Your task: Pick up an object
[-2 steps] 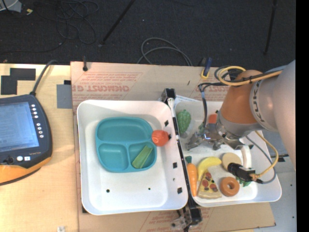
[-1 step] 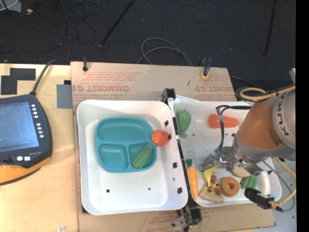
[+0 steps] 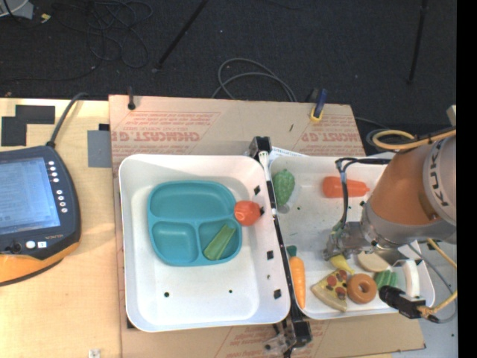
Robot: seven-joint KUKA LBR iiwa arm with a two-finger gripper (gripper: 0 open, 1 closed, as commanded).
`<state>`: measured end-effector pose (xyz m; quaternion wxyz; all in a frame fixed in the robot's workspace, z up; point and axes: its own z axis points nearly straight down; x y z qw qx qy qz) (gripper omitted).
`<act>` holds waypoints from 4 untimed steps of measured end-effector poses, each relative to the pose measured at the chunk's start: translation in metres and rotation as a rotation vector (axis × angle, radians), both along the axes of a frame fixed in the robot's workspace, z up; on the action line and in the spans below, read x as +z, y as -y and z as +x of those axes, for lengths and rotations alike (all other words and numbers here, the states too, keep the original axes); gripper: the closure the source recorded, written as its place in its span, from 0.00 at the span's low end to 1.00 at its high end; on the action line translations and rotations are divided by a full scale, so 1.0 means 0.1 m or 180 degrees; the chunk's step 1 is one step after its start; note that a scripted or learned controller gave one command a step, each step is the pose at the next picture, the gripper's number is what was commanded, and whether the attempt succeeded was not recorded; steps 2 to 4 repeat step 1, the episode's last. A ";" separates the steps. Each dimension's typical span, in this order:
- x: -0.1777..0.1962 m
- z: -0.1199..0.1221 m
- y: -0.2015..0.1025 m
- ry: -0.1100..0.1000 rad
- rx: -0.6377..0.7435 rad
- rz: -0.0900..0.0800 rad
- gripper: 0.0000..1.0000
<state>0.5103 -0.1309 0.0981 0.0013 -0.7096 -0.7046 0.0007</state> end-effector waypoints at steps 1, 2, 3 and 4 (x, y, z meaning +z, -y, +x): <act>0.94 0.00 -0.75 0.0024 0.0048 0.0008 1.00; 0.94 0.00 -0.75 0.0024 0.0048 0.0008 1.00; 0.94 0.00 -0.75 0.0024 0.0048 0.0008 1.00; 0.94 0.00 -0.75 0.0024 0.0048 0.0008 1.00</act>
